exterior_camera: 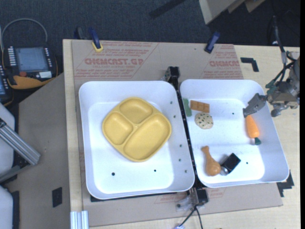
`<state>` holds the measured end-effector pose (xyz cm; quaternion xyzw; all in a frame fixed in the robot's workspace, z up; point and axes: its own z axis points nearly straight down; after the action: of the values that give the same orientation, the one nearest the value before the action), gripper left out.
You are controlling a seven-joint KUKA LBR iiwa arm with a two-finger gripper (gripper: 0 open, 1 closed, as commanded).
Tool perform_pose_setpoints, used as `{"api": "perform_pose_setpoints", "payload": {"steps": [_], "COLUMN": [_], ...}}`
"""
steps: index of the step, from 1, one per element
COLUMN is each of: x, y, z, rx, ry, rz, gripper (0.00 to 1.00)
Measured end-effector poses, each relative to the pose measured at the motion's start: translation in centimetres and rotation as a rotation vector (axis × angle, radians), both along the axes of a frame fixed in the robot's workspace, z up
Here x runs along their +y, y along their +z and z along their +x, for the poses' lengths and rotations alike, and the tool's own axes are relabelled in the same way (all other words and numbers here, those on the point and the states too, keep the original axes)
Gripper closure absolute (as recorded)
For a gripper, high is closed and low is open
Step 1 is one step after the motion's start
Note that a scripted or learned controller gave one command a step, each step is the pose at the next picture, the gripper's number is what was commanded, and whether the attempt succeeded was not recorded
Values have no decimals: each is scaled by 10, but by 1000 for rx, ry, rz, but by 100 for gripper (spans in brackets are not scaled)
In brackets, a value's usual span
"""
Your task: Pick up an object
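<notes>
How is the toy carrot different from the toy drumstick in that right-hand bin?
The carrot is bright orange with a small green tip; the drumstick is duller golden-brown. The carrot is an even, tapering stick; the drumstick has a thin handle and fat rounded end. The carrot lies by the bin's right wall, alone; the drumstick lies near the front, beside a black block. Both lie flat.

Your pickables lay in the right bin (pixel 271 173).
You had a carrot (pixel 252 128), cookie (pixel 204 121), wafer (pixel 199 106), drumstick (pixel 210 161) and black block (pixel 230 162).
</notes>
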<state>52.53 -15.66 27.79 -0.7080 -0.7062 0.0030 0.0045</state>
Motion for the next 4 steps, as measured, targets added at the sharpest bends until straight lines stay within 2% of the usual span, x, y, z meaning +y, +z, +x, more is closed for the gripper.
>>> {"api": "perform_pose_setpoints", "payload": {"steps": [1, 3, 4], "x": [0, 10, 12], "y": [5, -118, -180], "z": [2, -8, -4], "rx": [-11, -2, -3], "ry": [3, 2, 3], "rz": [-2, 1, 1], "gripper": [0, 0, 0]}}
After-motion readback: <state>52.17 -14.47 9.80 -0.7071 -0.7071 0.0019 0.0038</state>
